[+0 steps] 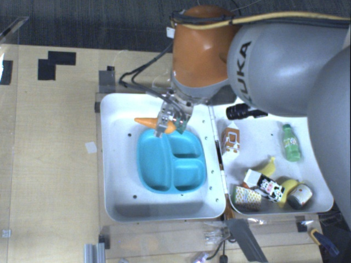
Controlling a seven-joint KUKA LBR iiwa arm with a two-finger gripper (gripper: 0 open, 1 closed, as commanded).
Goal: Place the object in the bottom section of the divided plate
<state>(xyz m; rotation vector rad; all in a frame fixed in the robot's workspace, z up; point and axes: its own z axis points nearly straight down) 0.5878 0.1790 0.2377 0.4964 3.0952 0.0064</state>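
Orange carrot (149, 123) lying sideways in the left bin (118, 163), right at the top rim of the blue divided plate (170, 162), pointy end aimed left. Thick end tucked right under the gripper (171, 126), seems pinched between the two fingers, so calling it clamped on the carrot, though pretty tight to make out at this angle. Sitting above the plate's upper edge rather than down in any section. Plate itself: one long compartment on the left, two smaller ones stacked on the right, nothing visible in them. Big grey arm (285, 59) with the orange band coming in from the right, covering a good chunk of the right bin (318, 196). Over there: green bottle (291, 142), small white-and-orange carton (231, 139), banana (269, 167), plus a jumble of little boxes and a round greyish thing along the bottom edge. Light wood desk (49, 158) underneath it all.
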